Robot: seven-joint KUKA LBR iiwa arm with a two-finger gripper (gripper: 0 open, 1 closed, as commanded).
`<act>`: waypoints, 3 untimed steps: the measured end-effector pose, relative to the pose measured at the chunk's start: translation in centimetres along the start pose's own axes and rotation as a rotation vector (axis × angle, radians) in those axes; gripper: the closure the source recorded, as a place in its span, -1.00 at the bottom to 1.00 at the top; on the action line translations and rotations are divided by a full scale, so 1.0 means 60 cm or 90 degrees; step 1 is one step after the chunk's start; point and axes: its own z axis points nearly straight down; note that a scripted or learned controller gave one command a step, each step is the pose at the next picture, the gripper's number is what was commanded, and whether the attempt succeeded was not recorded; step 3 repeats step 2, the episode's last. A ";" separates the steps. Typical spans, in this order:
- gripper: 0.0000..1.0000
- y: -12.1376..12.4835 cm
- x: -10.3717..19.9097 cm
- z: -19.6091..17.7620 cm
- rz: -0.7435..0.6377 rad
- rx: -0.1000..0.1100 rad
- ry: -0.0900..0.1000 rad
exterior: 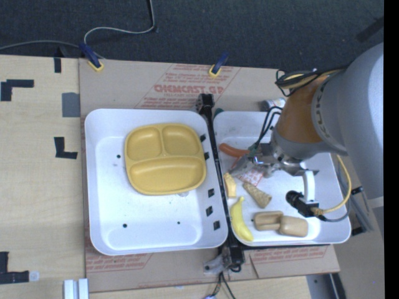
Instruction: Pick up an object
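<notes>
Cardboard-lined bench (187, 86) printed "CHEMCAST", tool (252, 164) low among right bin (330, 232) food, grip state unclear.

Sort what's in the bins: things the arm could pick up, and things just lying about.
Job: pincer, carrot, banana, wedge, bread, all in the right bin.
Lying about: yellow tray in the left bin, clamps, cable.

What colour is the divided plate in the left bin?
The divided plate is yellow, seen clearly in the camera view.
</notes>
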 end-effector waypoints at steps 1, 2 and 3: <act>1.00 -0.001 -0.001 -0.015 0.000 0.001 0.000; 1.00 -0.109 0.115 -0.164 0.000 0.004 0.001; 1.00 -0.109 0.115 -0.164 0.000 0.004 0.001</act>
